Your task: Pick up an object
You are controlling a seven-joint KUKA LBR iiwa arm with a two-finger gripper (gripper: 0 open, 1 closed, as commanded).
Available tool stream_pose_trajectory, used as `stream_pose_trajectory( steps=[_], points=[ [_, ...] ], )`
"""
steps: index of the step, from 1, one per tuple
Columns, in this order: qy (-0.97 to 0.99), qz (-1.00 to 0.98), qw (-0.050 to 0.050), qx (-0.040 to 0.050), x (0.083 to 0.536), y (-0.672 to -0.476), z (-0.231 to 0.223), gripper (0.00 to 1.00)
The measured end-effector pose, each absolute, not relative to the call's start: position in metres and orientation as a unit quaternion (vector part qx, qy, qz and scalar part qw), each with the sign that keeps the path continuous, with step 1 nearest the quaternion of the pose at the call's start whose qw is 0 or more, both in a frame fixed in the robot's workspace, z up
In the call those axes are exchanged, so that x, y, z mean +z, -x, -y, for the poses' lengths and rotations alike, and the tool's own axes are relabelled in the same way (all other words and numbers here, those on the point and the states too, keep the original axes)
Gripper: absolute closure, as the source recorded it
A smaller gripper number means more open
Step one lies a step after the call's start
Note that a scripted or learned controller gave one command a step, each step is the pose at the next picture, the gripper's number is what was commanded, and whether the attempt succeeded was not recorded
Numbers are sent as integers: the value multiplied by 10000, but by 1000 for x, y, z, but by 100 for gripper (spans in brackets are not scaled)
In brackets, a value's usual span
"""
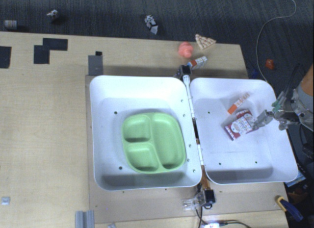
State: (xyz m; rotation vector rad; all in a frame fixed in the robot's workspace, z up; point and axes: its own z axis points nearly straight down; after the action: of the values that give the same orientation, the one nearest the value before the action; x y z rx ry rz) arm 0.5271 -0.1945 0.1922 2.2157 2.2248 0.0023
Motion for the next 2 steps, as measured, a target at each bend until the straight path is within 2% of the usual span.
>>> stream_pose_trajectory(
  steps=[1,2],
  points=[
    [-7058,-7083,49,38,99,-543,178,0],
    [-7048,-7094,66,59,110,-545,177,100]
  ],
)
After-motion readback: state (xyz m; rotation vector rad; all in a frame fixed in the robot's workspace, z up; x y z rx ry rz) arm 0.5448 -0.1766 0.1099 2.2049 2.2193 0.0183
